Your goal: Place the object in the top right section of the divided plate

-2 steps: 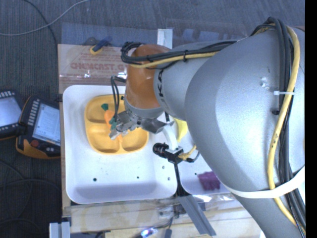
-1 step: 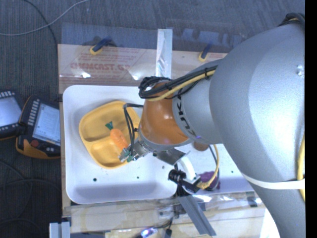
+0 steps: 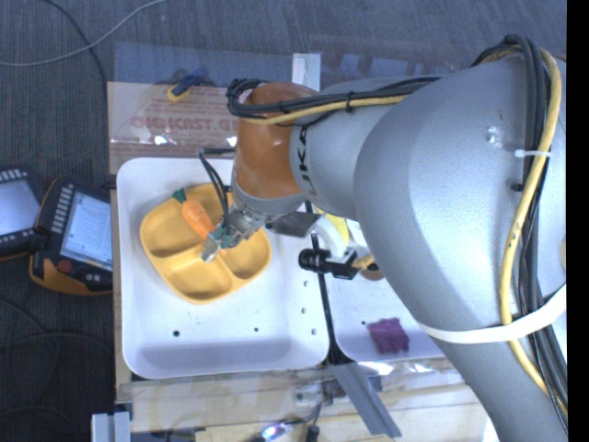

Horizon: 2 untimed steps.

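Purple block: a small purple block (image 3: 388,335) is lying in the right white bin (image 3: 350,339).
Gripper: the two-finger gripper (image 3: 217,244) is hovering over the yellow divided plate (image 3: 198,284); finger spacing cannot be told.
Carrot: an orange toy carrot with a green top (image 3: 194,215) is lying in the plate's upper section, long axis slanting, green end pointing up-left.

We note a bench (image 3: 129,389) carrying two shallow white bins side by side. The left bin (image 3: 147,339) holds a yellow divided plate (image 3: 198,279), set in its far half. The right bin (image 3: 354,334) sits just beside the left one, and a purple block (image 3: 388,335) lies on its floor near the front. Far of the bins, a brown cardboard sheet (image 3: 170,122) lies flat on the bench.
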### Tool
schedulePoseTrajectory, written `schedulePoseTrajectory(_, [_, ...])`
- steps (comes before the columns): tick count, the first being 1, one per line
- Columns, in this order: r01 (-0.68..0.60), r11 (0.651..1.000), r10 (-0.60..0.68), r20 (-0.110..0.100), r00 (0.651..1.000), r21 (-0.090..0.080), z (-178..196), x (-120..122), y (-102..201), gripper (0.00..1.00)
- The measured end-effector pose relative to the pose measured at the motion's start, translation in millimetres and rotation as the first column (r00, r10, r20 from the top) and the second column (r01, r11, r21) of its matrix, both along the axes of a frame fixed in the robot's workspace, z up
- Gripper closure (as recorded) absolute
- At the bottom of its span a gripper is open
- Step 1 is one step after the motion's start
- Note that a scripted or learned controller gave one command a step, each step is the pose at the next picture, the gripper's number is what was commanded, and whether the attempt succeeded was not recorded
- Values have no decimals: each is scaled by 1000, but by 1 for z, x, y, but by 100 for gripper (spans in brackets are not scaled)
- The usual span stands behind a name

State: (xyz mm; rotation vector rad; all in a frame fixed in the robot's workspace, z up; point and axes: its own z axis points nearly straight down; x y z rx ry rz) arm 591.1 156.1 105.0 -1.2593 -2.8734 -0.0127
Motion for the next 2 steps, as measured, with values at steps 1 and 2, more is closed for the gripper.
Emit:
schedulePoseTrajectory(1, [-25,1000,24,27,999,9,0,-35,-30,100])
schedulePoseTrajectory(2, [-203,979,203,17,979,-11,7,-93,-45,100])
